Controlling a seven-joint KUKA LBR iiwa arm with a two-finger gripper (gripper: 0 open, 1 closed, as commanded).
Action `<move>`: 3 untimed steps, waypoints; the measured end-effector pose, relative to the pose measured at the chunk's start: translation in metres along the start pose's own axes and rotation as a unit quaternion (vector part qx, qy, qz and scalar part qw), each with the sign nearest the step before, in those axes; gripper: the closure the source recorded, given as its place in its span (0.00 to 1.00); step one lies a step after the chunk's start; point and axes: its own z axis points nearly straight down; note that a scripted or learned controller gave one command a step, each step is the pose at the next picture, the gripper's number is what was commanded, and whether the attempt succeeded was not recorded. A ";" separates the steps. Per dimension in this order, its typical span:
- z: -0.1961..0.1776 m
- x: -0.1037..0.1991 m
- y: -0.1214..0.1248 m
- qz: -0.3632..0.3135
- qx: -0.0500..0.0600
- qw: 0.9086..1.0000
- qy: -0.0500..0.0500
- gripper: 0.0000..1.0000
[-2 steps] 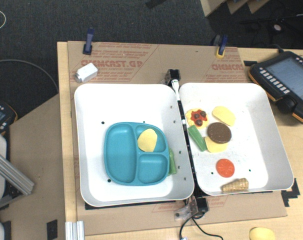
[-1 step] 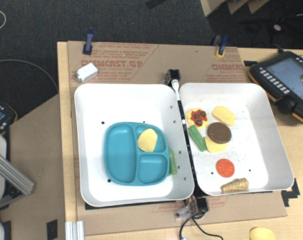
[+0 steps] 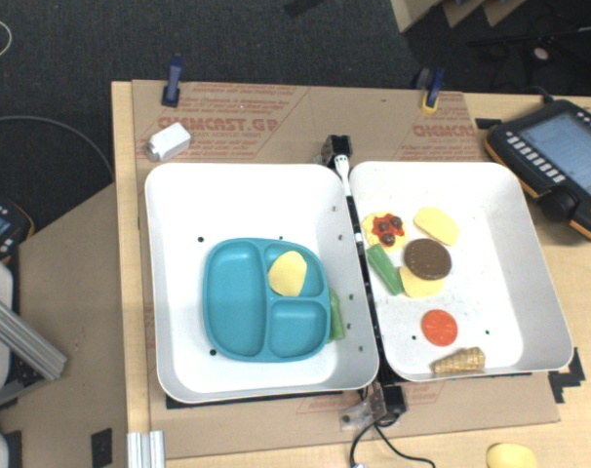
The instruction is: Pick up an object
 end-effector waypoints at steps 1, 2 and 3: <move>0.146 0.003 -0.009 0.001 0.016 1.000 0.007 1.00; -0.003 0.009 -0.031 -0.001 0.000 1.000 0.000 1.00; 0.152 0.002 -0.051 0.001 0.016 1.000 0.007 1.00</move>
